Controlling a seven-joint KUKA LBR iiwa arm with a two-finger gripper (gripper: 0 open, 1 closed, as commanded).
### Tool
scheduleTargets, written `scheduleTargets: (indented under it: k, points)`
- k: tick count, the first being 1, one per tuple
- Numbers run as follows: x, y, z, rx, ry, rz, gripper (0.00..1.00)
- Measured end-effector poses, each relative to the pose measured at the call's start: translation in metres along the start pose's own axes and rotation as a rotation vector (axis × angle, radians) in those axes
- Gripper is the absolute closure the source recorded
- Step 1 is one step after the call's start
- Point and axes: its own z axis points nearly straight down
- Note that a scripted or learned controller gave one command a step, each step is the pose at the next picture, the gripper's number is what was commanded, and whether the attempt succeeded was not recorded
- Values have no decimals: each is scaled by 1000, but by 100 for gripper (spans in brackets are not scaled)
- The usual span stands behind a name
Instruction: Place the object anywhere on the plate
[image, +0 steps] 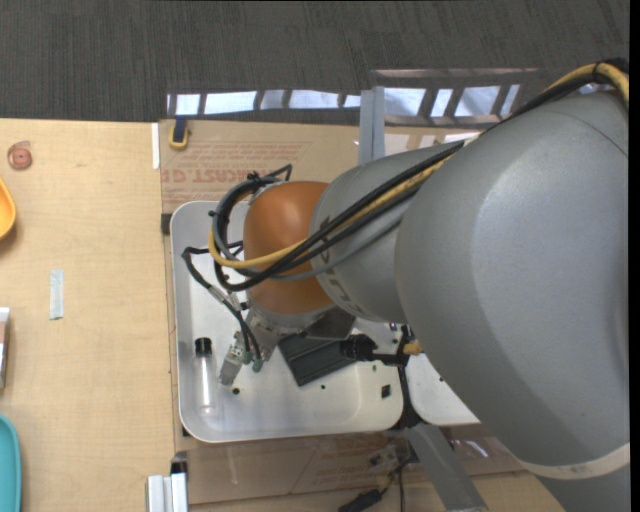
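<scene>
A small clear tube with a black cap (204, 372) lies near the left wall of the white bin (190, 260). It points toward the bin's front edge. My gripper (234, 368) hangs low over the bin floor just to the right of the tube, close to it but apart. The orange wrist band (280, 250) and the grey arm (500, 260) cover most of the bin behind the gripper.
Left of the bin, the wooden bench (90, 380) bears a small grey strip (56, 295) and a pink disc (19, 155). An orange rim (5, 215) and a teal rim (8, 470) show at the left edge. Cardboard (250, 160) lies under the bin.
</scene>
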Motion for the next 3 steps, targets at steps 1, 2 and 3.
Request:
scheduleTargets:
  k: [1, 2, 3]
  points:
    - [22, -17, 1, 7, -1, 577, 0]
    - [-24, -4, -164, -3, 0, 485, 0]
    - [-87, 38, -97, -3, 0, 640, 0]
